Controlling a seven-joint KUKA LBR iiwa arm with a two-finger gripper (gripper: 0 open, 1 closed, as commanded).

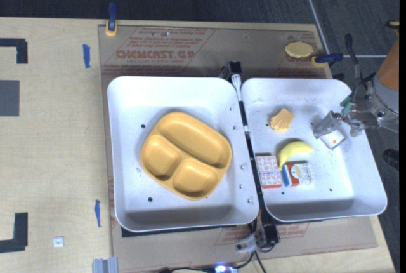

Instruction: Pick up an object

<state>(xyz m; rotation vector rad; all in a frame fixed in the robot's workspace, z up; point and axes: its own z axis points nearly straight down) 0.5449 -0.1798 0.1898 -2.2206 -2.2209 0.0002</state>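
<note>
Over the right bin's (361, 157) far right edge, the gripper (331, 132) hangs above bare floor; its grip state is unclear, the banana (295, 150) nearby.

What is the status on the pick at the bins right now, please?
Gripper over right bin, nothing seen between fingers. Banana, carton, tan piece lying loose. Approach unobstructed.

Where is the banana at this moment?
The banana lies in the right bin, near its middle, just above the small carton and below the tan piece.
</note>
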